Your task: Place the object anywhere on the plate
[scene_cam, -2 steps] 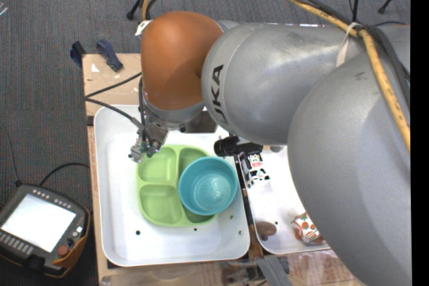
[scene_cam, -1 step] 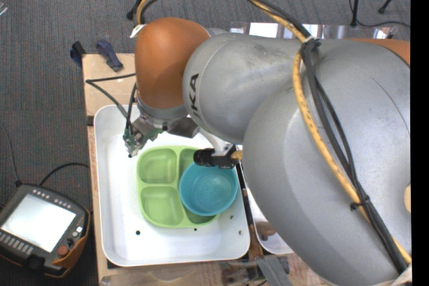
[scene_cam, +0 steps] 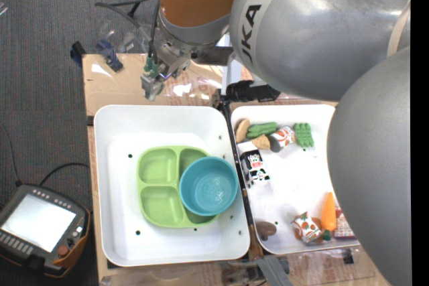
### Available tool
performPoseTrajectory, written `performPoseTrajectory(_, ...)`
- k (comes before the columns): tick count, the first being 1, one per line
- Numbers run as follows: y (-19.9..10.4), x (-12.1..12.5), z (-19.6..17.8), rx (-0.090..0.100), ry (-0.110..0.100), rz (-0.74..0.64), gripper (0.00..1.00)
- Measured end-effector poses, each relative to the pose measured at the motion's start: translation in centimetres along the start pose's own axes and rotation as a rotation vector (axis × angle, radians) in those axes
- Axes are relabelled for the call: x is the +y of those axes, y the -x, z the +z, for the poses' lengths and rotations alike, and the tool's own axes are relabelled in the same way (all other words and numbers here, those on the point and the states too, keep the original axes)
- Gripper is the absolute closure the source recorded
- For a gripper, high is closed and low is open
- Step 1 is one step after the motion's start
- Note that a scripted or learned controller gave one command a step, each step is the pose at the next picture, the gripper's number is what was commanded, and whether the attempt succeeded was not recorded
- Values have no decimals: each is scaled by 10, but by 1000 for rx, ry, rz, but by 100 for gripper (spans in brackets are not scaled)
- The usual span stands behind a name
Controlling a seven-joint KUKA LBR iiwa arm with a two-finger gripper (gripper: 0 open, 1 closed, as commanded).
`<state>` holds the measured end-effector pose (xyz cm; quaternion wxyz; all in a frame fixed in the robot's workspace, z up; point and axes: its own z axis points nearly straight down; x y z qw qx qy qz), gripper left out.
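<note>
The task looks hardly started. The green plate (scene_cam: 159, 185) lies in the left bin (scene_cam: 107, 144) with a blue bowl (scene_cam: 208, 186) on its right side, and no toy is on it. The toys, such as the carrot (scene_cam: 328, 211) and the milk carton (scene_cam: 254, 167), lie in the right bin (scene_cam: 295, 171). The gripper (scene_cam: 153, 81) hangs above the bench behind the left bin, well apart from them; nothing shows between its fingers, and their opening I cannot tell.
</note>
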<state>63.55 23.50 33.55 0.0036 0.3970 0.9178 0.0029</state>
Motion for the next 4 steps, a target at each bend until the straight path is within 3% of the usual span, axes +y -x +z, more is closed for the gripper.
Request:
performPoseTrajectory(1,-16,-21,124,12,-23,-173,100)
performPoseTrajectory(2,-5,4,101,6,-12,-13,100)
performPoseTrajectory(3,-11,-3,99,8,-13,-246,100)
performPoseTrajectory(4,-9,4,187,13,-17,-423,100)
